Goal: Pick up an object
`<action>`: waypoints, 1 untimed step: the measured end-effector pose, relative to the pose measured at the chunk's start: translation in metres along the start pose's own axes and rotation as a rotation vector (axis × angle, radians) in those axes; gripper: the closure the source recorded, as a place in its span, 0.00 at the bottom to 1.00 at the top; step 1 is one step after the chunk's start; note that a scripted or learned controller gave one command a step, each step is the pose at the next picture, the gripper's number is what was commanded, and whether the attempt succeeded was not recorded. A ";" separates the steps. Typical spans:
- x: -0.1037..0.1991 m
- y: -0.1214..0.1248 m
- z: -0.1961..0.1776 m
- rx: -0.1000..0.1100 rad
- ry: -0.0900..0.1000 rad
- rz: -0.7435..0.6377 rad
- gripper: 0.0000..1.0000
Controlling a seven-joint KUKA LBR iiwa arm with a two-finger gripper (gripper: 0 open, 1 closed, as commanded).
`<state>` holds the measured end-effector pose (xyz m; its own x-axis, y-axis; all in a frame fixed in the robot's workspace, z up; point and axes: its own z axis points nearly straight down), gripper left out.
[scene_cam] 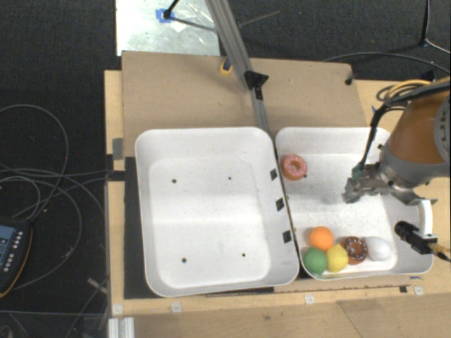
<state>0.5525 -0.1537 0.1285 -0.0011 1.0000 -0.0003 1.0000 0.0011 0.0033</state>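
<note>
In the right shallow white bin (pixel 331 143), the two-finger gripper (pixel 354 191) is seen low over bare floor, with nothing between its fingers; whether they are apart cannot be told. A pink-frosted doughnut (pixel 294 166) lies well apart by the left wall. An orange ball (pixel 320 238), green ball (pixel 315 260), yellow lemon-shaped fruit (pixel 337 258), chocolate doughnut (pixel 354 249) and white egg-shaped object (pixel 378 248) are clustered along the near wall.

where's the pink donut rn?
In the camera view the pink donut lies in the right bin, near its upper-left corner beside the divider, apart from the fruit cluster along the bin's lower edge and left of the gripper.
</note>
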 end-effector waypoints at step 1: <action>0.004 0.000 -0.045 -0.003 -0.001 -0.004 1.00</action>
<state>0.5523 -0.1493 0.1732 -0.0051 1.0000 -0.0015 1.0000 0.0051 0.0060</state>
